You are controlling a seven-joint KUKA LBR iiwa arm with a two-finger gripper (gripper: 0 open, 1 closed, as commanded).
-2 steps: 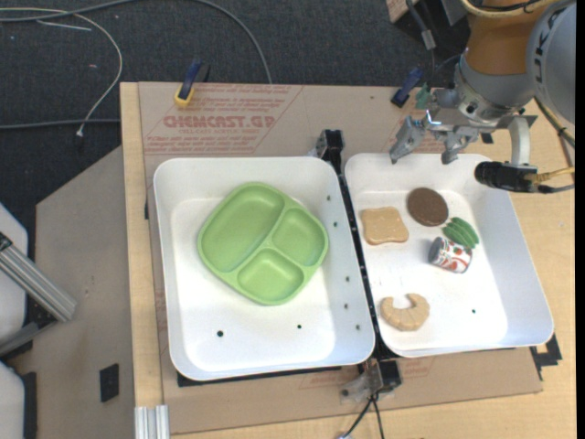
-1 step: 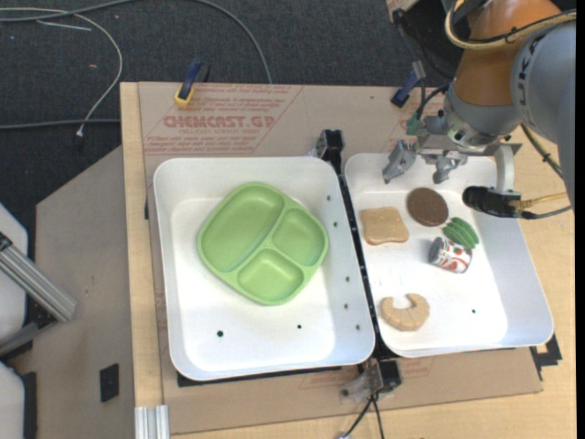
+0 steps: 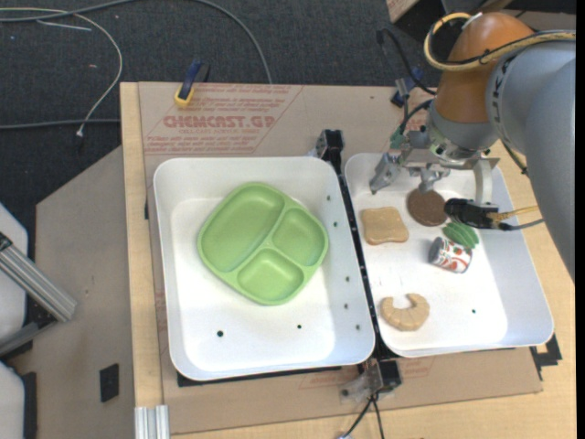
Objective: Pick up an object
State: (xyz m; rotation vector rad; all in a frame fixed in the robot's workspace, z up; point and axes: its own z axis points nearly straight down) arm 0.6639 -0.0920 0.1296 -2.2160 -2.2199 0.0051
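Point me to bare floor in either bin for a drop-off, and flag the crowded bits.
Free: right white bin, front-right corner, beyond the curved tan pastry and red-white can. Left white bin: front strip below the green divided plate. Crowded: right bin's back, where the end effector hangs by the round brown cookie and tan toast slice.

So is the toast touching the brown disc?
Apart: the camera view shows a strip of white bin floor between the toast and the brown disc.

A glossy green plastic divided plate [image 3: 263, 242] sits in a smooth white plastic bin [image 3: 174, 273] on matt brown cardboard [image 3: 224, 117].
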